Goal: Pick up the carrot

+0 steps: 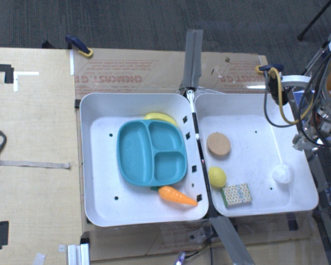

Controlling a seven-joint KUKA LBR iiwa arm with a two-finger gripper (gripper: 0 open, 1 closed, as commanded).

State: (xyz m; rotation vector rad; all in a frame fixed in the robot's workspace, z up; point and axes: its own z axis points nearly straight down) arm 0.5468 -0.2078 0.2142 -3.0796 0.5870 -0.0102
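While I am sizing this up from above, the left bin [94,164] is holding everything that matters, and its right wall [197,164] is worrying me most. The blue divided plate [151,150] is taking up the bin's middle. The carrot [177,196] is lying on its side in the front right corner, its thick end just beside the plate's front rim and its tip pointing toward that wall.

I am judging three risks. A descent could be catching the plate rim or the wall, since the carrot is squeezed between them. A grip across the taper could be slipping toward the tip. A nudge could be rolling it against the wall.

The cables and hardware [320,120] at the right edge are running out of view, and I cannot tell whether my gripper is released or clenched. A yellow thing [161,116] is peeking from behind the plate, mostly hidden. Whatever green is sitting at the carrot's thick end [154,188] is too small to read.
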